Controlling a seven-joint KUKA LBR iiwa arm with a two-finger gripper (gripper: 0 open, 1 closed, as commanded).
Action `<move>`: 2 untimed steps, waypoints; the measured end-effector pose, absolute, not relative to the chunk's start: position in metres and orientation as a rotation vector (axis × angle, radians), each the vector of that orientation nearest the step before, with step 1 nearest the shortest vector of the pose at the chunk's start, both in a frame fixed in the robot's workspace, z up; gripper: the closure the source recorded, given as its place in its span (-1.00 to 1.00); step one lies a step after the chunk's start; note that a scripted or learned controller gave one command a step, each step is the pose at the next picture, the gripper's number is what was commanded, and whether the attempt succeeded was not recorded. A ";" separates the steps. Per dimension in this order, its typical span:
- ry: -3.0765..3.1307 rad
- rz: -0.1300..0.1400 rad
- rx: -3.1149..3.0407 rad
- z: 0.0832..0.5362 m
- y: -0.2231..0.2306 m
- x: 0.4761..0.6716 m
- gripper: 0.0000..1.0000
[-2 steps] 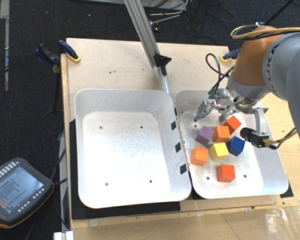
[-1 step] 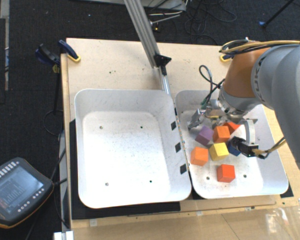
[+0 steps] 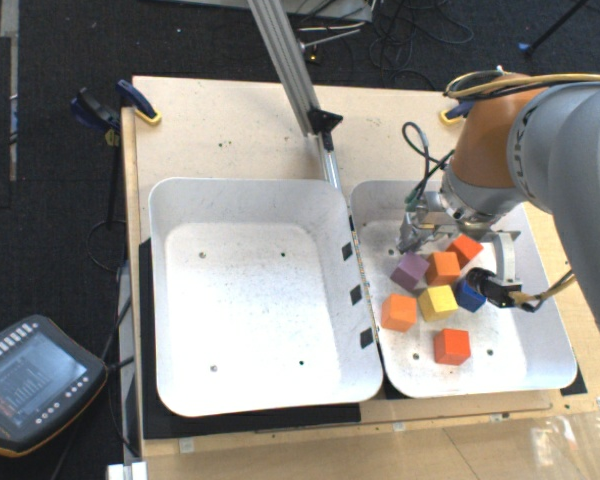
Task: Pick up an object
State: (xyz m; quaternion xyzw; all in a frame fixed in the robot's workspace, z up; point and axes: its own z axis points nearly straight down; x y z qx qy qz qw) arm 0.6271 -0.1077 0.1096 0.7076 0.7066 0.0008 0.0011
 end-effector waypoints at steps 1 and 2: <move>2.219 0.007 2.214 0.172 -0.108 0.635 1.00; 2.221 0.008 2.211 0.233 -0.101 0.641 1.00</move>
